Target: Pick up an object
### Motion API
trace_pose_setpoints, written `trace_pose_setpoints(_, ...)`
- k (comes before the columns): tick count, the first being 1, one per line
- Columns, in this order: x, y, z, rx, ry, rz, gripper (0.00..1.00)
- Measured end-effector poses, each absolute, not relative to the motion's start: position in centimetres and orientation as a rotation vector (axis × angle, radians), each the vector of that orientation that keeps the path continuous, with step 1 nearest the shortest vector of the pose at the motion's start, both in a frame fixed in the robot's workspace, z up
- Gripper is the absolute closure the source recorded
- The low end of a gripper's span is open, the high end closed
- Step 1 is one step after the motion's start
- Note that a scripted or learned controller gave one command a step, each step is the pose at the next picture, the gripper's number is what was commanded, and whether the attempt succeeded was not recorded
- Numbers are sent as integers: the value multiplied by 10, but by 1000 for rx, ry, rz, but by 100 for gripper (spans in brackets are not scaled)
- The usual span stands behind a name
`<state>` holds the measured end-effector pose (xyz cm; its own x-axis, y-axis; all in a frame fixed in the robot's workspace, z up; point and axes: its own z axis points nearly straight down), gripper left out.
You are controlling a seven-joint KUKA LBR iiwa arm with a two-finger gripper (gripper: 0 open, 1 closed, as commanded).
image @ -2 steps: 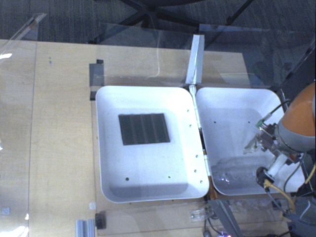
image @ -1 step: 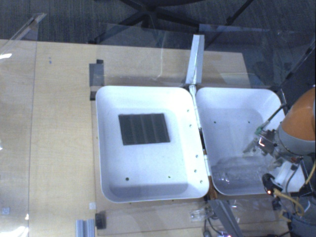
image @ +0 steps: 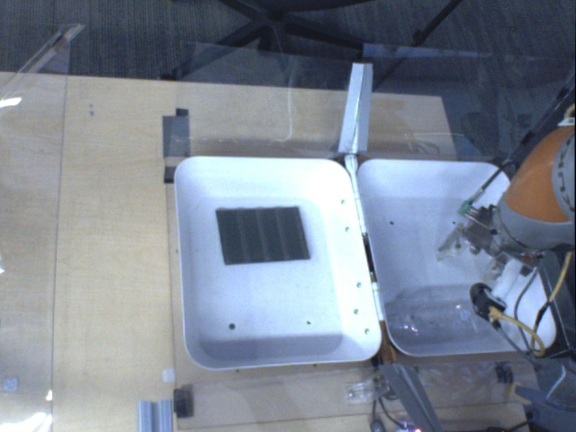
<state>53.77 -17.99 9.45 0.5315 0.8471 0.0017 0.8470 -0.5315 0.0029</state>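
You're looking down at a pale wood bench (image: 90,268) on dark grey carpet, with the legs of an office chair (image: 297,7) at the top. Two white bins sit side by side on it, touching along a metal divider (image: 357,115). The left bin (image: 270,349) has a dark ribbed pad (image: 263,235) lying flat a bit above its middle. In the right bin (image: 405,196), near its bottom edge, there's a clear plastic bottle (image: 432,315) on its side, hard to make out against the white. The arm (image: 544,192) comes in over that bin's right side, orange band showing, and the gripper (image: 463,232) hangs just above the bottle, not touching it. Can't tell how the jaws stand; it's too small and cluttered with cables (image: 517,318).
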Motion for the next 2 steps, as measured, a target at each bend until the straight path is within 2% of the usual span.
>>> trace_pose_setpoints(1,562,-189,159,2770,1476,4,0)
trace_pose_setpoints(2,489,-190,260,2742,1522,8,0)
